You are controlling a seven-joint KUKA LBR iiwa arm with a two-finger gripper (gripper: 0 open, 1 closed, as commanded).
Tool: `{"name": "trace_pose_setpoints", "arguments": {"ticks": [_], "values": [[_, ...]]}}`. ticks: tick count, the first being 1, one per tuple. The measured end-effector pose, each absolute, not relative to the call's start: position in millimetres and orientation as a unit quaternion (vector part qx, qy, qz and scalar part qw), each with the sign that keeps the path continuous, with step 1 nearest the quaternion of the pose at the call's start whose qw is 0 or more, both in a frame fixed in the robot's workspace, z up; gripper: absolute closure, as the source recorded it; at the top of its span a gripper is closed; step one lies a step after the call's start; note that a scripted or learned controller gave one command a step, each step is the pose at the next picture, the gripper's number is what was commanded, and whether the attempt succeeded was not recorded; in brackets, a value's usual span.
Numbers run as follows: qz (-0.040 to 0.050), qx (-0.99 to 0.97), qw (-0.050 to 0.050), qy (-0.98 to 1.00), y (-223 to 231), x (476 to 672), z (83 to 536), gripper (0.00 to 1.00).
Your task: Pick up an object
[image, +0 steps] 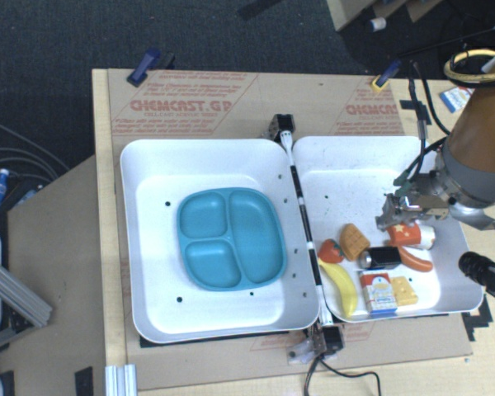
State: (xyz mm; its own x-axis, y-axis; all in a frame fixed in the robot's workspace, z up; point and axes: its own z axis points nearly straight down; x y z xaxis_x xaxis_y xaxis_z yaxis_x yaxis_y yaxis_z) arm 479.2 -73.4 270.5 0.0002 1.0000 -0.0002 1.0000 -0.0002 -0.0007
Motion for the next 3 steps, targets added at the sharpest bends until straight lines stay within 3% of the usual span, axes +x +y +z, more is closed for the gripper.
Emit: {"name": "trace_pose_setpoints", "arguments": {"ticks": [1,2,3], "values": [[0.0005,-0.707,0.001,-0.707,24.9,479.0,267.9,1.0],[0.0,-0.707,0.0,-0.707,26.5,486.4,267.7,1.0],[-0.0001,-0.707,-0.001,-0.707,-14.7,523.1,252.1,1.0]]}}
